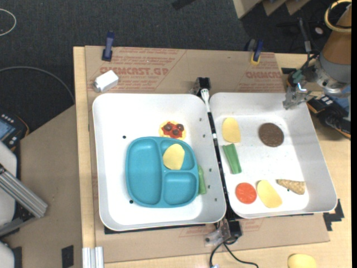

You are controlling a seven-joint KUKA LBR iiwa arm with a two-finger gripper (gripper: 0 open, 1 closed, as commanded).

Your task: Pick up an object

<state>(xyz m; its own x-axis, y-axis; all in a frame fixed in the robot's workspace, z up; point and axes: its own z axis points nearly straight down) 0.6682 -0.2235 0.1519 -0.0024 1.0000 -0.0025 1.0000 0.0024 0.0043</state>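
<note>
Grey fingers point(290, 100) seemingly empty, over right bin's point(318, 149) far rim.

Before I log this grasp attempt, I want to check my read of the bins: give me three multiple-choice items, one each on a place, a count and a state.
1. Where does the blue divided tray lie?
A. Left bin
B. Right bin
C. On the cardboard outside both bins

2. How many yellow pieces lie in the right bin?
A. None
B. Two
C. Four

3. Where is the gripper?
A. Over the tray
B. Pressing on the red disc
C. At the right bin's far rim, beyond the items

Key: 1 A, the tray fills most of the left bin. 2 B, one at the far-left, one near the front. 3 C, the brown disc is nearest.
</note>
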